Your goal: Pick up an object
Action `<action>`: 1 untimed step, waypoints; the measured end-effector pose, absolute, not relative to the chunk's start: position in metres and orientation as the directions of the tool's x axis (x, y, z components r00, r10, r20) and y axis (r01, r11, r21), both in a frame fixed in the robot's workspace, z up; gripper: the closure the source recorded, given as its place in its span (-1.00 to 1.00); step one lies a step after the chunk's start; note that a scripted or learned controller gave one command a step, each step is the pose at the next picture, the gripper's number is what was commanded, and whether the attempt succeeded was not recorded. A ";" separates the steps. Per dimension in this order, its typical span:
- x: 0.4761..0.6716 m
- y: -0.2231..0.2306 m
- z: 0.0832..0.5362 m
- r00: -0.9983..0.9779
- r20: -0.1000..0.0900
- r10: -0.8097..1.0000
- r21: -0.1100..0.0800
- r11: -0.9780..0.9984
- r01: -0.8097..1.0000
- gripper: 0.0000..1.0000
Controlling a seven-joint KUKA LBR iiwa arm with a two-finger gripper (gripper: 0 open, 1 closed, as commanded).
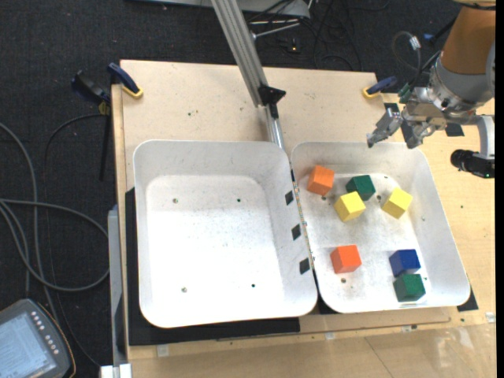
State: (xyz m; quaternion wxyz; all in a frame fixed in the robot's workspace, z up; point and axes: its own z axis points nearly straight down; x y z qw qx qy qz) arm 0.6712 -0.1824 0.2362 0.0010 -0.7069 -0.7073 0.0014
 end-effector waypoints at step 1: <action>0.672 -0.176 0.191 -0.003 0.000 1.000 -0.004 0.003 1.000 -1.00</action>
